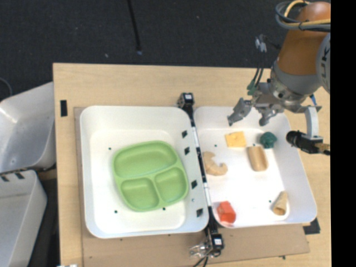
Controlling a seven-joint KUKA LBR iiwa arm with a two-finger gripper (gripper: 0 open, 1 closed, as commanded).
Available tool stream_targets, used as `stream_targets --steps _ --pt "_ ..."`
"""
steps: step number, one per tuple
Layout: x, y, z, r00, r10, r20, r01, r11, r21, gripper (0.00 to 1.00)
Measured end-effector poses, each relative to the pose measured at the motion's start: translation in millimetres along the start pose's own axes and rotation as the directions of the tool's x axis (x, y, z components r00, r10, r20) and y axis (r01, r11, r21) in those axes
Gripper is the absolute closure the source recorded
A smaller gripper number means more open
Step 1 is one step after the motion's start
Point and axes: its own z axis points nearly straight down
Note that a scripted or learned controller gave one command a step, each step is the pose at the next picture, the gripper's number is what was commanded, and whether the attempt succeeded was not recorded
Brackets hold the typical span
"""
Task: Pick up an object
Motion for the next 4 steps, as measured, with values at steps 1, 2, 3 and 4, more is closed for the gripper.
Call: stream_targets --steps 1,2,3,4 --pt "0.1 1.9 -7.1 1.000 -0.002 0.001 0.002 1.000 -0.013 0.00" --pt "-0.9 12.4 44.8 1.000 -0.001 0.002 0.001 1.000 -0.008 0.00" --pt "1.9 10.1 88.1 1.000 0.001 0.002 -0.001 1.000 -0.009 0.00" --pt "-2.7 3.5 147.9 1.000 0.000 0.002 0.000 1.000 -0.009 0.00"
